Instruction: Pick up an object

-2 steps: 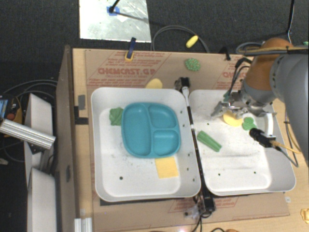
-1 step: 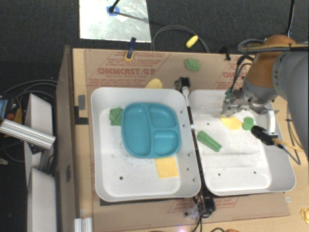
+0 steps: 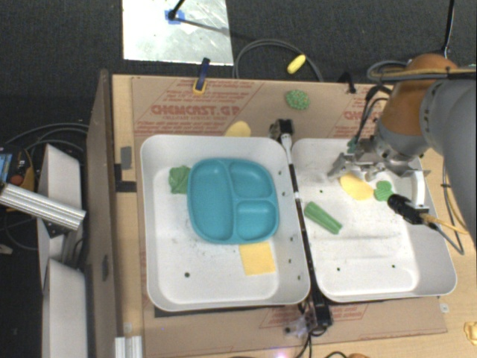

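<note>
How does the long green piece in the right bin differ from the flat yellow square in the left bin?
The long green piece is a narrow stick lying at a slant on the floor of the right white bin. The flat yellow square is broad and sits just below the blue divided tray in the left white bin. Both lie loose and apart from the hand.

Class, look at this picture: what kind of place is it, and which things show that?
Probably a robotics lab's grasping test bench: a robot arm reaching over two white bins of toy food, on a cardboard-covered bench with loose cables.
</note>
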`<action>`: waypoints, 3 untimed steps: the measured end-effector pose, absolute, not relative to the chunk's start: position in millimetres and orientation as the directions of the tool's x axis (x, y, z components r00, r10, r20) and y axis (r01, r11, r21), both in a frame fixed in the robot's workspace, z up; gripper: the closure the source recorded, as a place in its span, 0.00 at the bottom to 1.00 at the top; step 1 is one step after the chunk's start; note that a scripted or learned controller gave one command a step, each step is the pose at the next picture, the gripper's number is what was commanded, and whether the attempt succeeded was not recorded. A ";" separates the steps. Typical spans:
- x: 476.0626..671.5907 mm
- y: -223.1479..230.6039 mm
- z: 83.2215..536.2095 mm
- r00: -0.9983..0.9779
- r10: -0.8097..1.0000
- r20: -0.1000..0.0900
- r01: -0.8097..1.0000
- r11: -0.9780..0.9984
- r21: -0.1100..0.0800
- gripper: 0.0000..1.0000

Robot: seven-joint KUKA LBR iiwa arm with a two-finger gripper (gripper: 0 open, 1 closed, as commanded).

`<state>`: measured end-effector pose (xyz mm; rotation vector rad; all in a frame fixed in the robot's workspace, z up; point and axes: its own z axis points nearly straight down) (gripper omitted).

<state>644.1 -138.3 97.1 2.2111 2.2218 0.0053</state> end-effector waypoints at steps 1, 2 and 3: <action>645.1 -138.2 108.4 -0.006 1.000 -0.003 1.000 0.006 0.011 1.00; 645.1 -138.2 108.2 -0.007 1.000 -0.003 1.000 0.007 0.010 0.00; 626.5 -155.2 83.7 0.000 1.000 -0.001 1.000 0.000 0.000 0.00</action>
